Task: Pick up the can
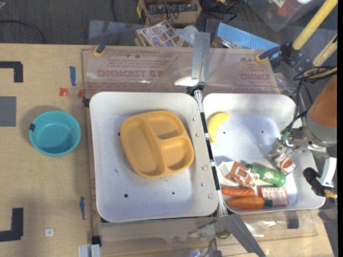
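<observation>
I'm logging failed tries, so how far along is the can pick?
Done: the arm has reached into the right bin, and its gripper sits right above the can. In hand: it looks set for a grasp, but the view cannot show whether the can is gripped. Left: the can is low in the bin beside the green bottle, so the lift is yet to come.
</observation>
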`<state>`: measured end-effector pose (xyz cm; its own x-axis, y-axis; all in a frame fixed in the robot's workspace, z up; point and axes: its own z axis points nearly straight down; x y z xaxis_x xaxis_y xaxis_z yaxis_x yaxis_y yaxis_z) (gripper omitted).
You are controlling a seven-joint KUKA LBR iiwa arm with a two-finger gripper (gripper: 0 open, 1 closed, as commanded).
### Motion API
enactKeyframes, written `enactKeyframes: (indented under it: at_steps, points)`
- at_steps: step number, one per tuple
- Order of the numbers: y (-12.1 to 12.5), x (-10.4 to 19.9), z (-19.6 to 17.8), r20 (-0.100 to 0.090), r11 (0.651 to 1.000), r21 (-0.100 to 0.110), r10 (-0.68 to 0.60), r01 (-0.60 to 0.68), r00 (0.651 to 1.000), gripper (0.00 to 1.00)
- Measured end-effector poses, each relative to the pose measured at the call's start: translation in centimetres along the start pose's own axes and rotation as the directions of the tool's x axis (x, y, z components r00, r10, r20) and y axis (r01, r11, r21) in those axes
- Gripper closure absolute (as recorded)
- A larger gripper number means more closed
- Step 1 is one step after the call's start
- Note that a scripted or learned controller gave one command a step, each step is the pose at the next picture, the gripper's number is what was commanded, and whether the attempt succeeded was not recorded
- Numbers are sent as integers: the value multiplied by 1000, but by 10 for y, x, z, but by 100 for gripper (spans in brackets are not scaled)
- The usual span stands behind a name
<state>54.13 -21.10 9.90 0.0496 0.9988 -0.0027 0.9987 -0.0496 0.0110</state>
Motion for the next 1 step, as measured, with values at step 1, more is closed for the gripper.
enactKeyframes:
  at_steps: [1]
  points:
    - [-31, 25, -86, -2, 1000, 11, 2, -2, 1000, 100]
